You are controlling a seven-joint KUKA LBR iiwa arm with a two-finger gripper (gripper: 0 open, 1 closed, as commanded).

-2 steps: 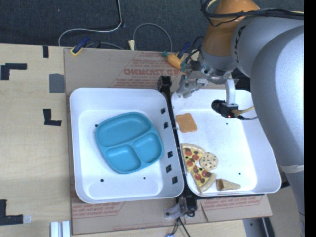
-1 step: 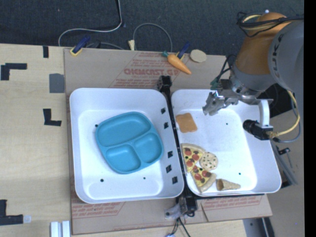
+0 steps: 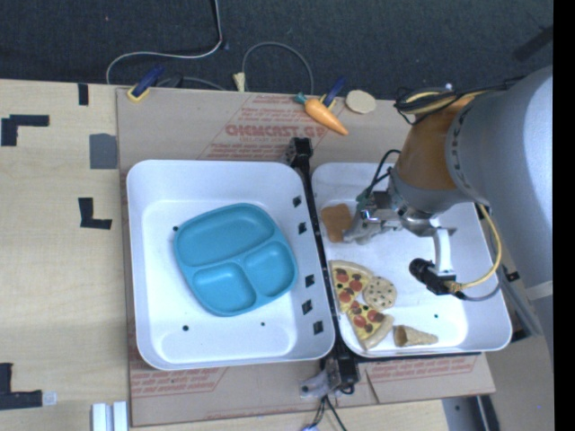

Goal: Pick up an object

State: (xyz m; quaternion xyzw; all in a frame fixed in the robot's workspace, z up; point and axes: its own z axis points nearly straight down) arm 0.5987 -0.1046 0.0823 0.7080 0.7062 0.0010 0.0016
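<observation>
The arm (image 3: pixel 490 155) comes in from the right, its grey bulk and orange band hanging over the right bin's far right corner. Under both bins lies a brown cardboard sheet (image 3: pixel 260 124) with red print, on a pale bench (image 3: pixel 54 268).

The left bin (image 3: pixel 148 182) holds a blue plate (image 3: pixel 235 257) with three compartments, set about mid-floor, a little toward the near side. The right bin (image 3: pixel 485 326) touches the left along a shared edge fitted with black clips.

In the right bin, a pizza slice (image 3: pixel 359 302) with red toppings lies by the near left corner, close to the shared edge. A pale cookie (image 3: pixel 381 292) sits against the slice's right side (touching or overlapping, hard to tell). A small brown wedge (image 3: pixel 414 336) lies near the near edge, just right of the pizza's tip. A flat brown piece (image 3: pixel 336 222) rests by the left edge, about midway along it.

The gripper (image 3: pixel 361 227) is low over the bin floor just right of that brown piece; whether its fingers are apart or together I cannot tell, and nothing is seen between them.

On the cardboard beyond the bins, a carrot (image 3: pixel 325 117) lies near the far edge, with a tan disc (image 3: pixel 360 102) just right of it.
</observation>
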